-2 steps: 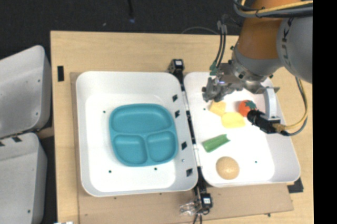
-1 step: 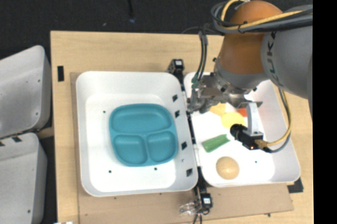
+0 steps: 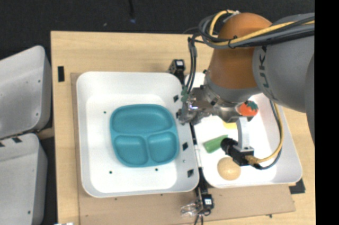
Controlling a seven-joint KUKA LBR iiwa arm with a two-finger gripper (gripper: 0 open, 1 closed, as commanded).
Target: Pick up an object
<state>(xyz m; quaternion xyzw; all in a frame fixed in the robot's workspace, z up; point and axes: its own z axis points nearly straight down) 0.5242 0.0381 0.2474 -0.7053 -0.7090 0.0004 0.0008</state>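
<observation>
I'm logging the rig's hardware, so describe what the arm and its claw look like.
The grey robot arm has a broad, rounded body with a glossy orange band above the wrist. Yellow and black cables loop over the orange band and another runs down its side. The claw is a cluster of dark and silvery metal parts, too small to detail.

- Teal divided plate, three compartments, lying flat and right side up around the middle of the left bin.
- Green block in the right bin, lying a bit tilted, close to the bin's 9 o'clock wall.
- Tan egg-shaped ball just at 5 o'clock from the green block, near the front rim.
- Small yellow piece at 1 o'clock from the block, mostly hidden by the arm.
- Orange and teal thing further toward 1 o'clock, partly covered, can't tell what it is.
</observation>
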